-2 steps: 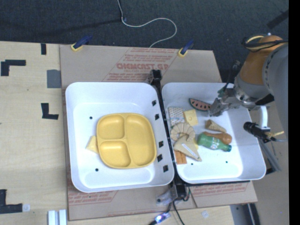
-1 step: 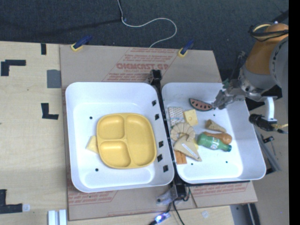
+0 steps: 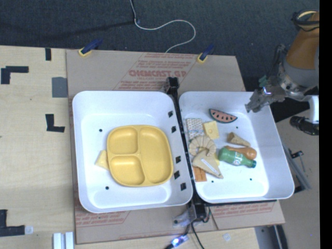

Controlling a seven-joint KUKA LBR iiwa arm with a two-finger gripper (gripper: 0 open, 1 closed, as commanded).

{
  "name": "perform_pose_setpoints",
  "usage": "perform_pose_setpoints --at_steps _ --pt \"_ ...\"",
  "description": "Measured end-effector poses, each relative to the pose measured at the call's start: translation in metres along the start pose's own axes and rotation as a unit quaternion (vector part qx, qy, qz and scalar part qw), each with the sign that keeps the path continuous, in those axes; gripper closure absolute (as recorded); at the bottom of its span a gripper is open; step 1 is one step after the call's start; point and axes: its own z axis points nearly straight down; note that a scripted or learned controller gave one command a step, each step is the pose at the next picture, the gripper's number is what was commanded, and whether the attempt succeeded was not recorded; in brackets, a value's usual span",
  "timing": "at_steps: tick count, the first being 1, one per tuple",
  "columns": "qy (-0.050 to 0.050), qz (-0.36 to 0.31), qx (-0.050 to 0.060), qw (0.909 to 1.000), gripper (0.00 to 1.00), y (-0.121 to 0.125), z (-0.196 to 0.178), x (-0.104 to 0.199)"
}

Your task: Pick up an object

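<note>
The right bin (image 3: 270, 180) holds a pile of toy food. A watermelon slice (image 3: 223, 116) lies near its back, with a yellow cheese wedge (image 3: 211, 129) just in front of it. A green bottle with an orange cap (image 3: 237, 156) lies at the middle right, next to a tan wedge (image 3: 237, 139). Pastry and sandwich pieces (image 3: 203, 152) crowd the bin's left side. My gripper (image 3: 255, 104) hangs over the bin's back right rim, above and to the right of the watermelon slice, and nothing shows between its fingers.
The left bin (image 3: 88, 191) bears a yellow three-compartment plate (image 3: 140, 155) with a pale yellow piece (image 3: 101, 161) tucked at its left edge. Black clips line the seam between the bins. A white cable (image 3: 166, 27) trails across the dark floor behind the cardboard base.
</note>
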Motion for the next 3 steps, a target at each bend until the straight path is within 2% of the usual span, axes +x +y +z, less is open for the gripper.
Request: perform_pose_setpoints --at_steps 1,3 --pt "0.001 0.000 0.001 1.0000 1.00 0.001 -0.029 0.001" --pt "0.002 -0.003 0.003 1.0000 1.00 -0.026 -0.041 0.117"
